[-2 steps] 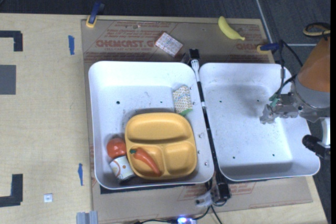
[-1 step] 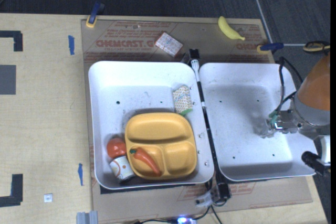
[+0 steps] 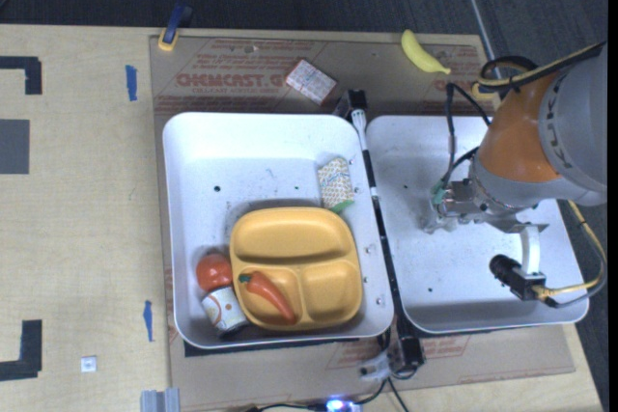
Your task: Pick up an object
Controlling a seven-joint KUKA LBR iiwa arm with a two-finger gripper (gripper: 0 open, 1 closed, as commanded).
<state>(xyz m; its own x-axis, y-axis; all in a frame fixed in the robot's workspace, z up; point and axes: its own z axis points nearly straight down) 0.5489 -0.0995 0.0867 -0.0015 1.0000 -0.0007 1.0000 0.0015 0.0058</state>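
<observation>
My gripper (image 3: 439, 210) hangs low over the right bin (image 3: 430, 289), near its middle left, under the orange-banded wrist (image 3: 517, 145). No object shows at it. The left bin (image 3: 208, 159) holds a yellow divided plate (image 3: 309, 251) with an orange carrot-like toy (image 3: 268, 296) in its front left section. A red-orange ball (image 3: 213, 271) and a small white and orange cup (image 3: 224, 308) lie against the plate's left side. A patterned pouch (image 3: 335, 180) leans near the left bin's right wall.
Behind the bins on the cardboard lie a yellow banana (image 3: 423, 53), a small printed card (image 3: 310, 80), a black pen (image 3: 357, 103) and a blue clip (image 3: 174, 24). Cables and a black fitting (image 3: 512, 277) hang from the arm over the right bin's front.
</observation>
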